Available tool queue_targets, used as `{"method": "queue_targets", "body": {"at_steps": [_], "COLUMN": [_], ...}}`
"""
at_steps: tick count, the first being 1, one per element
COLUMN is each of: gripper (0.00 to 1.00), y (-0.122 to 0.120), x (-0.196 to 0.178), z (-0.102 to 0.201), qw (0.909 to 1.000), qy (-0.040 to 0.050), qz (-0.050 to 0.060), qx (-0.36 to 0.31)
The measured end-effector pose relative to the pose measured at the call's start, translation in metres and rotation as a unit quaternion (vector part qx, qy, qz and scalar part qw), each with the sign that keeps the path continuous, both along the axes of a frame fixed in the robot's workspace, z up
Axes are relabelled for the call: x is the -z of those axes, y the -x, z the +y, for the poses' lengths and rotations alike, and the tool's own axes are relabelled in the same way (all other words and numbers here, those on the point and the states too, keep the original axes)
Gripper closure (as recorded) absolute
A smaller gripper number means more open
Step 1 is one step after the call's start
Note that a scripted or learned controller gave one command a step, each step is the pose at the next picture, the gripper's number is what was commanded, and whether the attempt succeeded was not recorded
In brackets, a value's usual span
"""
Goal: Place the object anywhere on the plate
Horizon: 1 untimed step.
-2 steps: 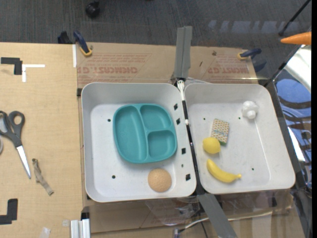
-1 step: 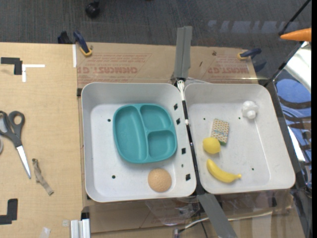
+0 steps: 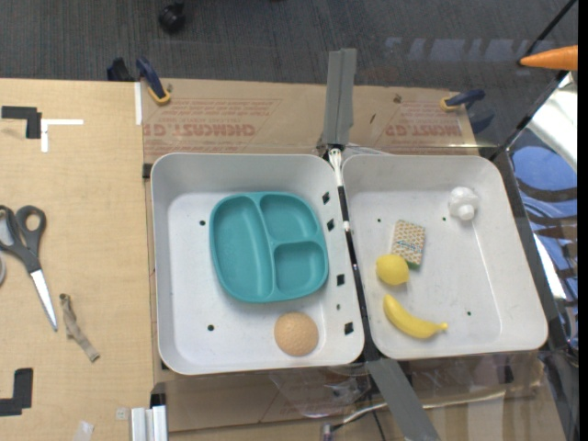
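Note:
A teal plate (image 3: 269, 246) with three compartments lies in the left bin (image 3: 175, 274). Just below it on the bin floor sits a tan round ball (image 3: 296, 334). The right bin (image 3: 487, 283) holds a yellow lemon (image 3: 392, 270), a yellow banana (image 3: 412, 320), a small patterned packet (image 3: 409, 243) and a white knobbly object (image 3: 462, 204). An orange part of the arm (image 3: 551, 58) shows at the upper right corner, far above the bins.
Scissors (image 3: 30, 255) and a small strip (image 3: 78, 329) lie on the cardboard bench to the left of the bins. A grey bar (image 3: 340, 95) stands behind the seam between the bins. Blue clamps (image 3: 152, 79) hold the back edge.

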State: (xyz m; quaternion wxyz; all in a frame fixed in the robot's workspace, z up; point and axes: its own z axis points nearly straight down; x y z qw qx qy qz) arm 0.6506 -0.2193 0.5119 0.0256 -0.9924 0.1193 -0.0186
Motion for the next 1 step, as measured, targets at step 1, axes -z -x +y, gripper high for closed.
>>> {"method": "queue_targets", "body": {"at_steps": [1], "gripper": [1.0], "y": [-0.0018], "x": [-0.0074], "z": [0.0001], "qw": [1.0], "qy": [-0.0052], "qz": [-0.005], "qx": [0.001]}}
